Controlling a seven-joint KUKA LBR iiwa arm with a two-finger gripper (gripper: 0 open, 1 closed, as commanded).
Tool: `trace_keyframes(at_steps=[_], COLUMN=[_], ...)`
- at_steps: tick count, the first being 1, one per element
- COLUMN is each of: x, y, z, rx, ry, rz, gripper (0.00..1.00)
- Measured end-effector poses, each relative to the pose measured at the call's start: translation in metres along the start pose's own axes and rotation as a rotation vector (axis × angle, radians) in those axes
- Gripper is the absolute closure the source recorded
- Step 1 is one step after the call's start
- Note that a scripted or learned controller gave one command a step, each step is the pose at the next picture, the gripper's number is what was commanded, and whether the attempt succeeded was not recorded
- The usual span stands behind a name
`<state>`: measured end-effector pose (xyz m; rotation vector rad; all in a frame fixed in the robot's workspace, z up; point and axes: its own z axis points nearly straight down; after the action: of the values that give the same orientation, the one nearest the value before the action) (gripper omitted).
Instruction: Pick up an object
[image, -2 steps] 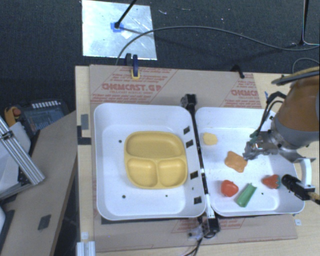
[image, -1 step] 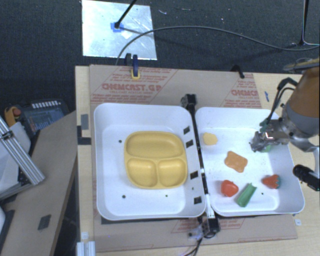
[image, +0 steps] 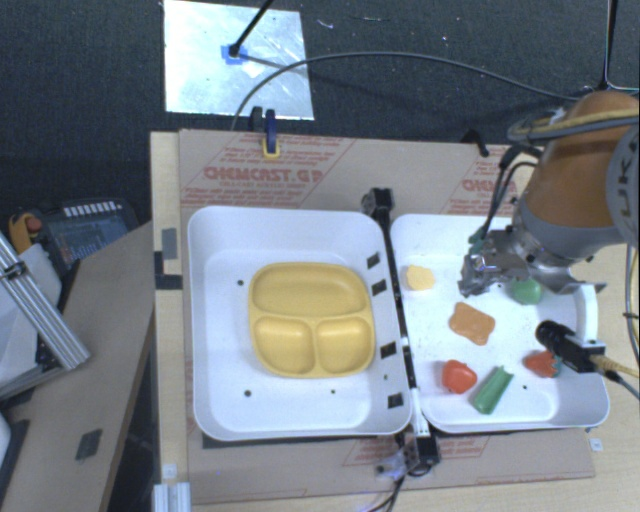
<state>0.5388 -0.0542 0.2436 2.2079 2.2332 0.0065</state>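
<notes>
Grey arm (image: 590, 215), orange band, black cable, seemingly metallic wrist

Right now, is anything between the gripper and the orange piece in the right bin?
Nothing visible does. The gripper hangs over the right bin, and the orange piece lies just below it in the picture, with bare white floor between. The yellow piece and green ball sit off to either side.

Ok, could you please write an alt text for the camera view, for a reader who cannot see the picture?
A grey robot arm's gripper hovers low over the right white bin, among a pale yellow piece, an orange piece, a green round piece, a green block and two red pieces. The left white bin holds a yellow divided tray.
</notes>
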Motion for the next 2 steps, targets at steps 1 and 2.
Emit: trace_keyframes(at_steps=[1, 2], x=[0.042, 0.093], y=[0.009, 0.014], z=[0.006, 0.001], rx=[0.001, 0.002], ry=[-0.001, 0.000], rz=[0.002, 0.001], gripper=[1.00, 1.00])
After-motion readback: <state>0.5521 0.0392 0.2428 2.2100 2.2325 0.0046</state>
